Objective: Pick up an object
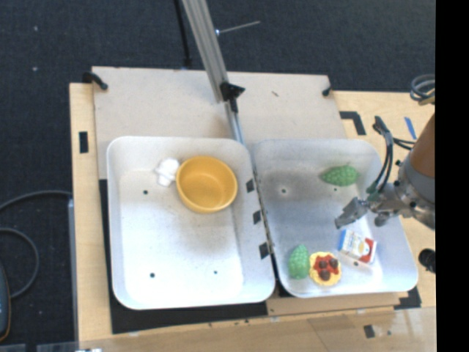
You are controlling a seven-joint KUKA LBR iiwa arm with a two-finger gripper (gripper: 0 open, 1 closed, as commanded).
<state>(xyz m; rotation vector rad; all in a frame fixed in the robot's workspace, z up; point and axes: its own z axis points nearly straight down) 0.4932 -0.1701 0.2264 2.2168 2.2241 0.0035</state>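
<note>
My gripper (pixel 362 216) hangs over the right bin (pixel 293 160), near its right side. Its fingers are spread open and hold nothing. Just below it in the view lies a small red and white carton (pixel 357 246). A green leafy toy (pixel 340 174) rests up and to the left of the gripper. Near the bin's front edge sit another green toy (pixel 298 261) and a yellow piece with red berries (pixel 325 268).
The left bin (pixel 146 270) holds a yellow bowl (pixel 207 184) and a small white object (pixel 167 170) at its back. A metal pole (pixel 209 42) rises from behind the bins. Cables (pixel 385 156) hang by the arm at the right.
</note>
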